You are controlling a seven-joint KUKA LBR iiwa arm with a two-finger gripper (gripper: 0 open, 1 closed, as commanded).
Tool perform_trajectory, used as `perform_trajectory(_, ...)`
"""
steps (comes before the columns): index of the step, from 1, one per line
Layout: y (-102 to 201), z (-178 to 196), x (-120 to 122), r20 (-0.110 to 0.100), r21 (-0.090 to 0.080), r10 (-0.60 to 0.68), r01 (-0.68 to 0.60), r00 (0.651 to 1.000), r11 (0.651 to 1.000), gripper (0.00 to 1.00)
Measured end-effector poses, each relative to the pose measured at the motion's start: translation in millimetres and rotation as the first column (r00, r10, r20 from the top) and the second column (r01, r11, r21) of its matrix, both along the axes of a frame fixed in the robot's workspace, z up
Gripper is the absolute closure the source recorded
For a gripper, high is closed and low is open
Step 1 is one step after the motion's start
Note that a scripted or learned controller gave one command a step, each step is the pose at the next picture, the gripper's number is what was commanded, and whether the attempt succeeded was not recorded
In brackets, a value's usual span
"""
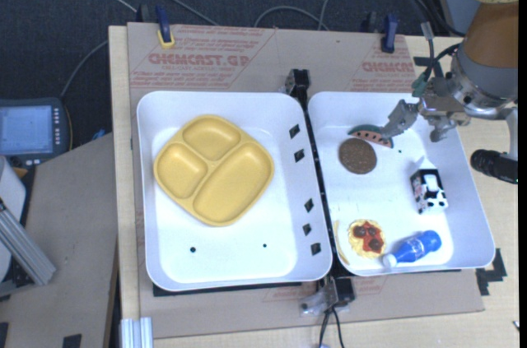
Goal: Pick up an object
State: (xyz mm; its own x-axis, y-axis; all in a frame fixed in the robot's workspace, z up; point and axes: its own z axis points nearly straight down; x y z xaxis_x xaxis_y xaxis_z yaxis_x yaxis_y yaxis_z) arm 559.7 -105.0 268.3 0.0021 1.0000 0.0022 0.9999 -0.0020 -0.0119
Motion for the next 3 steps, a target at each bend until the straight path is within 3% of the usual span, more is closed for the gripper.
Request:
perform_trajectory(1,0,5,2,0.010,-0.001,0.002,-0.002,1.000,1.000,0.00)
perform_trajectory(3,-7,-102,2,0.003,0.000,0.001,-0.001,1.000,1.000,0.00)
